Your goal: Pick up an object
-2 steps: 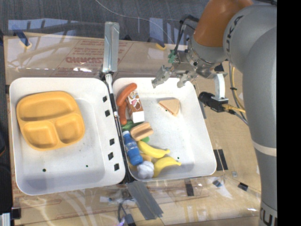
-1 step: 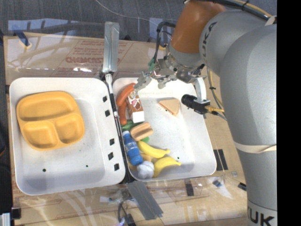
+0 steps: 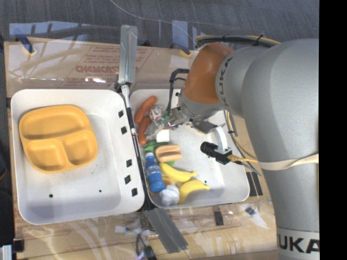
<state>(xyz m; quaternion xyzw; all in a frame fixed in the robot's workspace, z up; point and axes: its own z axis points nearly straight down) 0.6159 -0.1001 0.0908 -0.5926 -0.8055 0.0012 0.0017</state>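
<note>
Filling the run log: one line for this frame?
stage: reach | tool: low over right bin, far end, by hot dog | grasp: cannot tell | left bin: yellow tray

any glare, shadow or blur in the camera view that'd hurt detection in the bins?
Camera view: glare streaks on the clear film over the cardboard behind the bins; soft shadow in the left bin along its near edge; the arm shades the right bin around the gripper, where a small crumpled item is hard to read; the yellow tray and bananas look sharp.
</note>
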